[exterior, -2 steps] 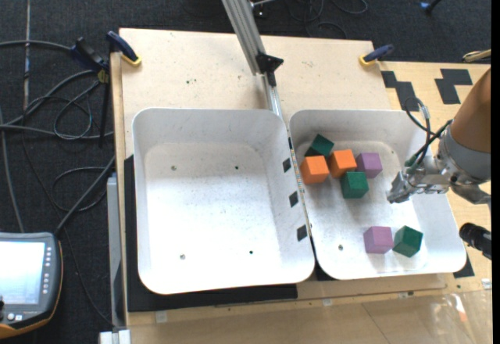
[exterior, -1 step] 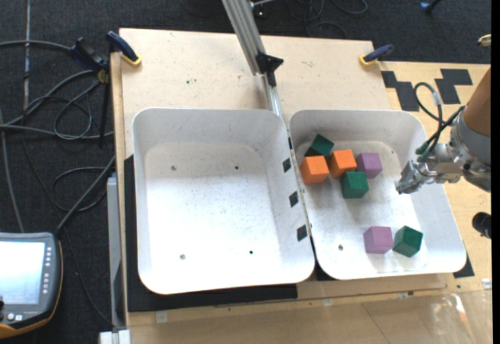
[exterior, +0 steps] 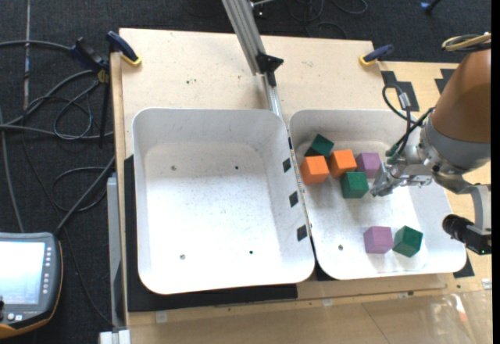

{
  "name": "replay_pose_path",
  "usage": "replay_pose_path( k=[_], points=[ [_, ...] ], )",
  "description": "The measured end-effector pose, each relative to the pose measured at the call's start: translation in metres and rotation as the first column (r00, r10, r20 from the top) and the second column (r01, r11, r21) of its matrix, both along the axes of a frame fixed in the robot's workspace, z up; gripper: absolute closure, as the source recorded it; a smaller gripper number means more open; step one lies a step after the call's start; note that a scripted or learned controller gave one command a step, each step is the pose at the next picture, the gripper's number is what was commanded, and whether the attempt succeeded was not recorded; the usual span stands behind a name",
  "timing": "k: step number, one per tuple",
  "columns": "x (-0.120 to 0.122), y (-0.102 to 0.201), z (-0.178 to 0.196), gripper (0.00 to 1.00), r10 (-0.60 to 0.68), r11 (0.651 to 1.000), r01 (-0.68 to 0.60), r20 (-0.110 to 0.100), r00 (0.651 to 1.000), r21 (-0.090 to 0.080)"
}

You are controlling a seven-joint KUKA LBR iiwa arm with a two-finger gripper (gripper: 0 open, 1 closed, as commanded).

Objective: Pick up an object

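Both bins, the left bin and the right bin, are white with fine dark speckles. Near the right bin's far edge sits a cluster of blocks: a dark green block, two orange blocks, a purple block and a green block. Toward its near edge lie another purple block and another green block. The bench is pale beige with dark flecks. The arm is grey with an orange-brown band, its gripper silver-grey. Blue-and-yellow clamps mark the bench's far corners.
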State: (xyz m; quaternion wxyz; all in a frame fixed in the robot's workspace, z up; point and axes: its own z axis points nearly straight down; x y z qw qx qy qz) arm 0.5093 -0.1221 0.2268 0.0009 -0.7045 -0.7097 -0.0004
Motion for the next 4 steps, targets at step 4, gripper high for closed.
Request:
replay_pose_path(
  k=[4],
  points=[
    [0.035, 0.208, 0.015, 1.0, 0.001, 1.0, -0.001, 0.003, 1.0, 0.0]
  ],
)
